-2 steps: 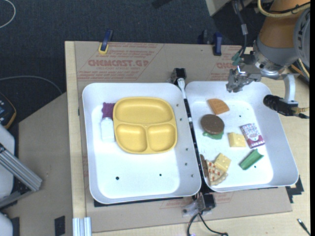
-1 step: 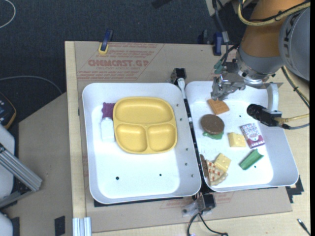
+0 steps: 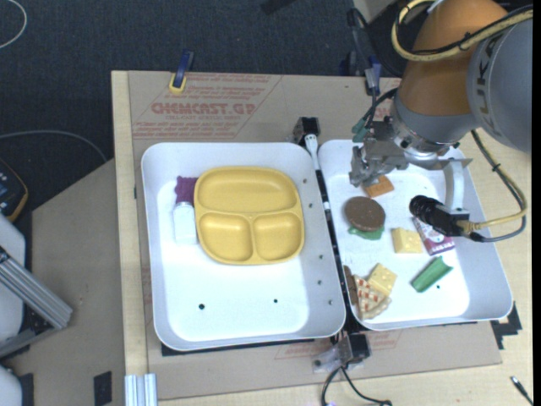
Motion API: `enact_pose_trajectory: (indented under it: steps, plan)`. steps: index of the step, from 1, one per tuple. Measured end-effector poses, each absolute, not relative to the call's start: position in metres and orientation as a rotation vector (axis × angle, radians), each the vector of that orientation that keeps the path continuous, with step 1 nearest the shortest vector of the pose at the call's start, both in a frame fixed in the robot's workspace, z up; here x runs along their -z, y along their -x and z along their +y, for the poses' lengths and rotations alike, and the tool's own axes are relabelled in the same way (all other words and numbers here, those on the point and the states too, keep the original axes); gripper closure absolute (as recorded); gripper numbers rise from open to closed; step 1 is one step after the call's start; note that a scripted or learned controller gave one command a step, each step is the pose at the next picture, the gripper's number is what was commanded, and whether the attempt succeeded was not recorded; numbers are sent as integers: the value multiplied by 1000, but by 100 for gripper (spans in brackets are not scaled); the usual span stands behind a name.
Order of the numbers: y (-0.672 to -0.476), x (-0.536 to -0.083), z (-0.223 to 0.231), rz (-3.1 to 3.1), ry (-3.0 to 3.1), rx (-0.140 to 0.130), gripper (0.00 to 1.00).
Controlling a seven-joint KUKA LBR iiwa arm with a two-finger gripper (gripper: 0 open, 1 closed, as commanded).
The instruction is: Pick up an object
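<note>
My gripper [image 3: 368, 172] hangs low over the far left part of the right bin [image 3: 486, 299], right beside a small orange piece [image 3: 379, 186]. Just in front of it lies a brown burger toy [image 3: 365, 216] on a green leaf. Further right sit a yellow cheese wedge [image 3: 407, 241], a purple wrapper [image 3: 437, 242] and a green block [image 3: 431, 274]. A waffle-patterned piece with a yellow cracker [image 3: 373, 288] lies near the bin's front left corner.
The left bin [image 3: 245, 311] holds a yellow divided plate [image 3: 249, 213], with a purple item [image 3: 185, 189] and a white bottle [image 3: 183, 223] at its left side. A black divider with clamps [image 3: 321, 193] runs between the bins. The arm's cables loop at the right.
</note>
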State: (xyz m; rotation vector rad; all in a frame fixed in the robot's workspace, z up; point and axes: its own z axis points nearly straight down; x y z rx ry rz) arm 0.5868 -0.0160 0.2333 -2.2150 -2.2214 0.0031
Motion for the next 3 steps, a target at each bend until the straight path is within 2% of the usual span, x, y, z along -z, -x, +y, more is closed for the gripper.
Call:
enact_pose_trajectory:
  steps: [1, 2, 3]
  plan:
    - [-587, -235, -13, -2221, 2218, -1, 100]
    - [-579, -223, -12, -2217, 2220, -4, 100]
    - [-599, -229, -9, -2224, 2223, 4, 100]
